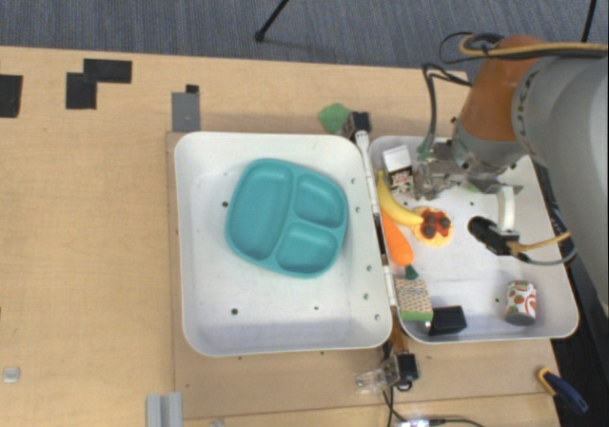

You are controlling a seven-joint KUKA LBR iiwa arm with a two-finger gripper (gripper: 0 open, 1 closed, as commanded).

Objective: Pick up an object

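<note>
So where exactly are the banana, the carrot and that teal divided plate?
banana point(395, 209): camera view, middle of its yellow curve.
carrot point(398, 244): camera view, middle of its orange body.
teal divided plate point(262, 216): camera view, floor of its big compartment.

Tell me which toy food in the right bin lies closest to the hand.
The banana: its yellow curve runs just left of the hand. The carrot lies lower along the bin's left wall, and the small can sits in the far lower corner.

You have two white bins: the left bin point(195, 254) holds one teal divided plate point(285, 216). In the right bin point(557, 316) you can count one banana point(395, 208), one carrot point(398, 244) and one small can point(520, 301).
</note>
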